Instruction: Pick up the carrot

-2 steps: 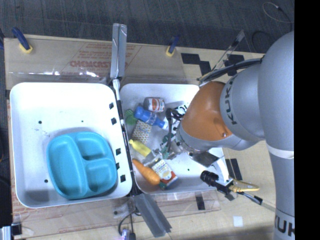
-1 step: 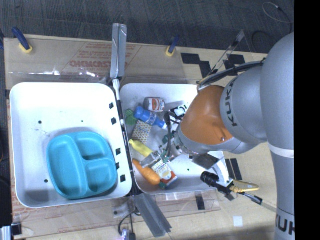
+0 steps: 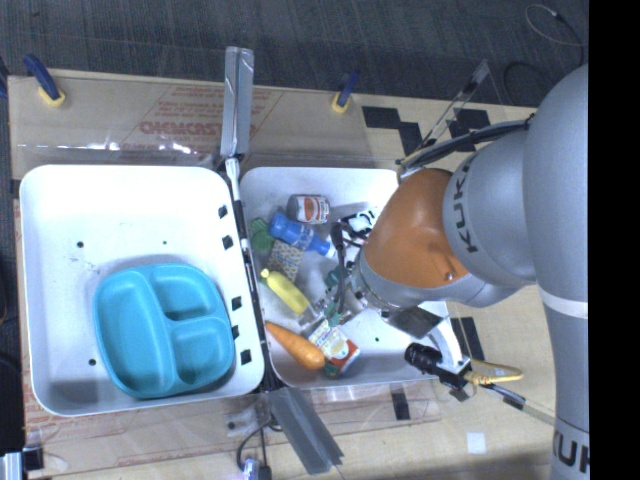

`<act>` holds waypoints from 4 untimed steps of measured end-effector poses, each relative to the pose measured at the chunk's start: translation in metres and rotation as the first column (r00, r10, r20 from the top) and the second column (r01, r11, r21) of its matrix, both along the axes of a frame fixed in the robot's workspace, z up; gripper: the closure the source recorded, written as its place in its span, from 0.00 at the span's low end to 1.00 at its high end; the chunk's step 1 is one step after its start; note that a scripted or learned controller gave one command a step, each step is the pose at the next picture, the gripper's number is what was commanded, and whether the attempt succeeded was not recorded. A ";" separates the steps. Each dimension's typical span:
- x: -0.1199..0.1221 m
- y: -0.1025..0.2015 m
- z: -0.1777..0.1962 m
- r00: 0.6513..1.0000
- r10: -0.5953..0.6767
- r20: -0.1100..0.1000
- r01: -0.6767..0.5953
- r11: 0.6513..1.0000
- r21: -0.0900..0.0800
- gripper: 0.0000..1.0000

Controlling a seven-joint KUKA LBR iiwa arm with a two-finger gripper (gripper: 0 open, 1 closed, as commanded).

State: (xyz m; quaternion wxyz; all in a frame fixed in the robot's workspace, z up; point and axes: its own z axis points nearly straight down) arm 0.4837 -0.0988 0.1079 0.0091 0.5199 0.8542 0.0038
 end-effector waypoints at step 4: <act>-0.001 0.061 0.084 0.933 0.359 -0.019 -0.359 0.933 0.003 1.00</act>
